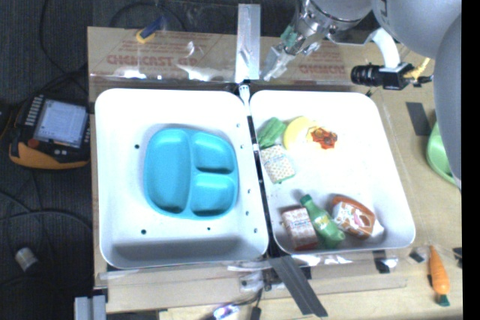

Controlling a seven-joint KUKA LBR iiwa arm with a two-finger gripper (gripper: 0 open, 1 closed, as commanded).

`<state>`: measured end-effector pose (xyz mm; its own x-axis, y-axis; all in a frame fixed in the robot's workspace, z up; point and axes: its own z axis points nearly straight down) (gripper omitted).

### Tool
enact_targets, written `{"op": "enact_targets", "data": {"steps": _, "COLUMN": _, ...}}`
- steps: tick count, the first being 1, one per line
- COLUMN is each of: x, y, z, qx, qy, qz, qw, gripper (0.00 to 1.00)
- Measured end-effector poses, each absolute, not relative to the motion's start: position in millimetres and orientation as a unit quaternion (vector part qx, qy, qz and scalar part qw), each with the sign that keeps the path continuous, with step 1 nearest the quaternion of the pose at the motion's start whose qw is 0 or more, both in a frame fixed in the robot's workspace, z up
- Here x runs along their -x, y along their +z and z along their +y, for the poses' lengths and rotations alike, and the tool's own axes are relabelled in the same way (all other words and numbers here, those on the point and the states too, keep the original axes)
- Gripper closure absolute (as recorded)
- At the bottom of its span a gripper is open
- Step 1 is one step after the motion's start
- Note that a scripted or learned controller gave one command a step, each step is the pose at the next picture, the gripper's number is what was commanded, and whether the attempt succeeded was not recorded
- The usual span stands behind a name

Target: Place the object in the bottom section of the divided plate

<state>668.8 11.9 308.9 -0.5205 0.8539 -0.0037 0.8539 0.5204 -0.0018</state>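
Observation:
A blue divided plate (191,172) lies in the left bin (120,124), with one large section on its left and two smaller ones on its right, all bare. My gripper (279,62) hangs above the back rim between the two bins, over the cardboard behind them, well away from the plate. Nothing shows in it. In the right bin (375,161) lie a green pod-like item (270,133), a yellow piece (297,131), a small red item (324,137), a patterned packet (276,163), a green bottle (322,221), a brown packet (298,227) and a red-orange pack (354,216).
A metal post (248,41) stands at the back between the bins, just left of the gripper. An orange-cased device (52,127) sits on the floor to the left. A carrot-like toy (439,273) lies outside the bins at the lower right.

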Motion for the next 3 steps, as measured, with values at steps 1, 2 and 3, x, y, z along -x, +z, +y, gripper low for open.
{"op": "enact_targets", "data": {"steps": 1, "x": -668.8, "y": 383, "z": -48, "qx": -0.540, "qy": -0.0012, "qz": 0.842, "qw": 0.001, "gripper": 1.00}}
{"op": "enact_targets", "data": {"steps": 2, "x": -613.3, "y": 360, "z": -56, "qx": -0.494, "qy": -0.0016, "qz": 0.869, "qw": 0.001, "gripper": 1.00}}
{"op": "enact_targets", "data": {"steps": 3, "x": -582.9, "y": 192, "z": -27, "qx": -0.444, "qy": -0.0002, "qz": 0.896, "qw": -0.001, "gripper": 1.00}}
